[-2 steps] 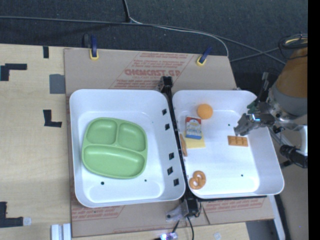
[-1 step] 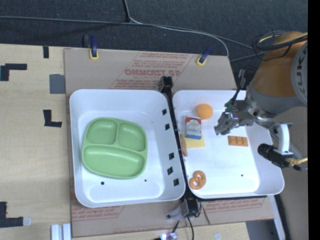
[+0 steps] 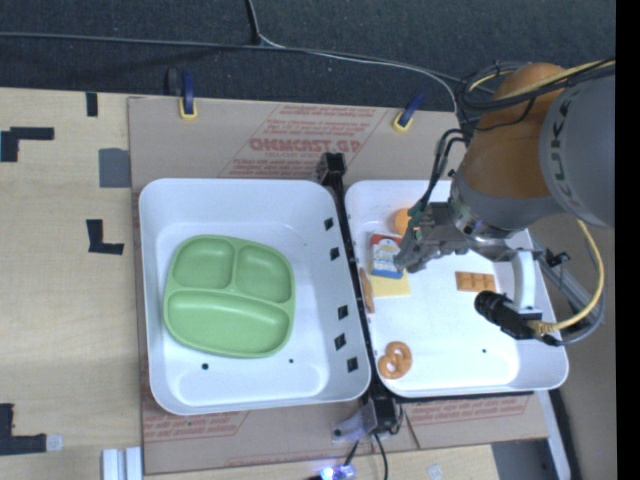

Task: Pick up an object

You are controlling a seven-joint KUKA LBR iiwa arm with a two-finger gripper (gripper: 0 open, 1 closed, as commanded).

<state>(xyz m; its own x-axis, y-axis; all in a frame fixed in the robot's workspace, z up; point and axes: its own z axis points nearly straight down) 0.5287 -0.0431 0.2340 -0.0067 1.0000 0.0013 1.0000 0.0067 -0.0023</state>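
My gripper (image 3: 412,253) hangs low over the right bin (image 3: 450,368), its dark fingers right beside a small red, white and blue carton (image 3: 385,255). Under the carton lies a yellow cheese-like slab (image 3: 391,287). An orange ball (image 3: 401,219) sits just behind the gripper, partly hidden by it. A pretzel (image 3: 394,359) lies near the bin's front left, and an orange cracker (image 3: 474,282) lies to the right of the gripper. The view does not show anything held between the fingers.
The left bin (image 3: 160,368) holds a green divided plate (image 3: 230,294). A black divider (image 3: 345,258) runs between the bins. The arm's grey and orange body (image 3: 520,158) overhangs the right bin's back right, with a black attachment and cables (image 3: 510,315) beside it.
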